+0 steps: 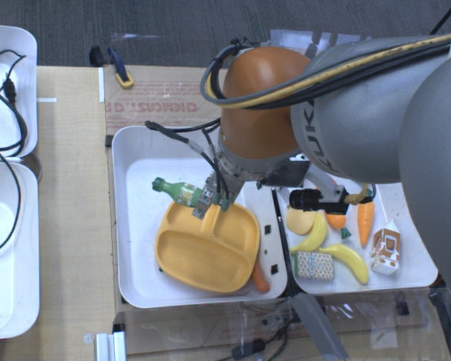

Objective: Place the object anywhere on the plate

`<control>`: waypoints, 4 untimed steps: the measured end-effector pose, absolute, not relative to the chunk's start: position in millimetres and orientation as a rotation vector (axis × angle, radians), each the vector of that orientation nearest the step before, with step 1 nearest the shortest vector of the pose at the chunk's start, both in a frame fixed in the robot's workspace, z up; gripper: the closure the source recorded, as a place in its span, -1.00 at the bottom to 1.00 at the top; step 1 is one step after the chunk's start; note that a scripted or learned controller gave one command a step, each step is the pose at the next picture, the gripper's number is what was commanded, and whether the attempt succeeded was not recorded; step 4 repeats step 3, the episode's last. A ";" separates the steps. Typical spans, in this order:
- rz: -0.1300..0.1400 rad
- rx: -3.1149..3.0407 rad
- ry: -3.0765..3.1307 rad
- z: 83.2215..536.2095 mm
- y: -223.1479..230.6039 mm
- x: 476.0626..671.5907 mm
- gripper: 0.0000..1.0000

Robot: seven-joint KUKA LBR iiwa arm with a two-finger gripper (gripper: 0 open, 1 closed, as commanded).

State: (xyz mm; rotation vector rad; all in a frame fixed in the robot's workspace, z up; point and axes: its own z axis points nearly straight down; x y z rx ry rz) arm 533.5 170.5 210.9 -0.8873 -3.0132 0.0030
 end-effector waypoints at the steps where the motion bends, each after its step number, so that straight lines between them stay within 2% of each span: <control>1: 0.002 -0.567 -3.090 219.1 213.5 528.2 1.00; 2: -0.001 0.083 -3.144 383.5 195.6 479.2 1.00; 3: 0.000 -0.191 -3.136 319.1 191.3 486.8 1.00; 4: 0.000 -0.191 -3.136 319.1 191.3 486.8 1.00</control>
